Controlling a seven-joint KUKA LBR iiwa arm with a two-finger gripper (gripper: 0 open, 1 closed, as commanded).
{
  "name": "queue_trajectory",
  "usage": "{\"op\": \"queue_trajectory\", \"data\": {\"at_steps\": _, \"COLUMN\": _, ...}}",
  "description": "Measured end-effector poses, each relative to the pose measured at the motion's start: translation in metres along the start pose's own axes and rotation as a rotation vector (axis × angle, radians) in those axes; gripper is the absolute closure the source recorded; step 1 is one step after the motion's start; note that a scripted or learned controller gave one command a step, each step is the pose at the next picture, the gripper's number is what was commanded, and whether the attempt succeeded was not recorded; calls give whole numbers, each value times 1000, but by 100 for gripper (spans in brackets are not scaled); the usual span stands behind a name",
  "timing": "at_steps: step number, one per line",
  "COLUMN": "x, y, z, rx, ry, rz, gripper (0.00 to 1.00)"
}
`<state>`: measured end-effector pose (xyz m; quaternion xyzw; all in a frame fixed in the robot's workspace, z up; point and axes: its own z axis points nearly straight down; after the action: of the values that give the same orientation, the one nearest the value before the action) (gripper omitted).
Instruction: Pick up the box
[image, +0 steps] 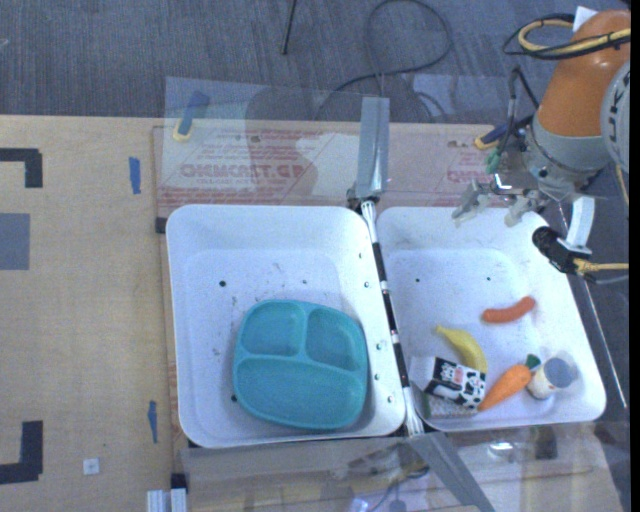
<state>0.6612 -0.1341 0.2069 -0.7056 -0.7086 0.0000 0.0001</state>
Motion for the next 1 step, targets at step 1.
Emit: {"op": "queue_trajectory", "data": {"at_steps": 1, "x": 0, "y": 0, "z": 0, "rx": 0, "ry": 0, "rz": 0, "gripper": 0}}
